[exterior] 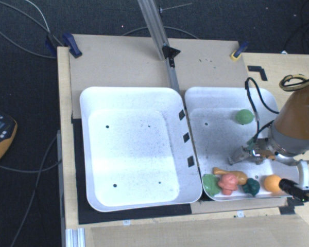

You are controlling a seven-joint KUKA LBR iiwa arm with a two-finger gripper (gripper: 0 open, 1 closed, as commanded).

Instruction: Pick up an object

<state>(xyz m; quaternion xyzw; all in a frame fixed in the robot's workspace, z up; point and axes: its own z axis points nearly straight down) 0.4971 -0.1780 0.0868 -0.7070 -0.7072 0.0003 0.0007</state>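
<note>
Camera view, one entry. Right bin [216, 99]: green ball [244, 117] at 1 o'clock of its floor; along the 6 o'clock wall, a row of small toys: green piece [210, 182], pink toy [227, 183], yellow piece [237, 175], dark green toy [251, 186], orange ball [272, 183]. Left bin [129, 148]: holds nothing we can list. Arm [296, 122] enters from 3 o'clock; gripper [243, 156] hangs low over the right bin, between the green ball and the toy row, nothing between its fingers; how wide they stand we cannot tell. Step, as we judge it: approach, before any grasp. Next move calls for centring over one toy, likely the yellow piece just at 6 o'clock of the tool, then descending.
</note>
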